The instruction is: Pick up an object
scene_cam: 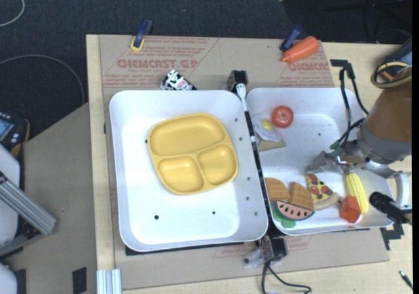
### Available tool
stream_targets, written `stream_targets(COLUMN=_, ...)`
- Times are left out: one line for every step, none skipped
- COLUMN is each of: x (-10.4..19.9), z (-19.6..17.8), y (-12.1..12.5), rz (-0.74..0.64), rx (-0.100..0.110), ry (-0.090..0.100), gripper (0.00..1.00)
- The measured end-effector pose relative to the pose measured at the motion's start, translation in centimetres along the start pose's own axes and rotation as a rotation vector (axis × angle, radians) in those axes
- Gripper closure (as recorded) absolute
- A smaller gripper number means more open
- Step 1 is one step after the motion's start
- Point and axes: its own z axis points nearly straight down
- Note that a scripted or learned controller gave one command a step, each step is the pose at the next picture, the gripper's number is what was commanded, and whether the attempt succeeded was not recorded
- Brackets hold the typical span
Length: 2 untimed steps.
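Over the right bin (308, 99), seen from the fixed overhead camera, the arm comes in from the right edge with its gripper (332, 160) low above the bin's front half. Whether that tool is open or closed cannot be told at this angle, and nothing is visibly caught in it.

Most candidates for picking sit bunched in the bin's near corner, probably because they have slid or been dropped there: a pizza slice (319, 189), a corn cob (355, 186), a red-orange piece (350, 209), a waffle-like piece (301, 194), a bread slice (276, 188) and a watermelon slice (292, 210), several touching or overlapping. The gripper hangs just beside the pizza slice and corn cob, which I judge to be the likely targets. A tomato (283, 116) rests apart near the back, easier to isolate.

The left bin (127, 155) holds 1 yellow divided plate (192, 152), lying flat at its middle. Outside the bins, a carrot (300, 49) and a small black-and-white toy (177, 81) lie on the bench (105, 57).
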Motion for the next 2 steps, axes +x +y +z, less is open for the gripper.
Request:
stream_targets(x=0.0, z=-1.3, y=0.1, rz=0.000, rx=-0.005, ry=-0.002, gripper=1.00)
stream_targets(x=-0.9, z=-5.9, y=0.1, rz=0.000, rx=-0.008, ry=-0.004, gripper=1.00)
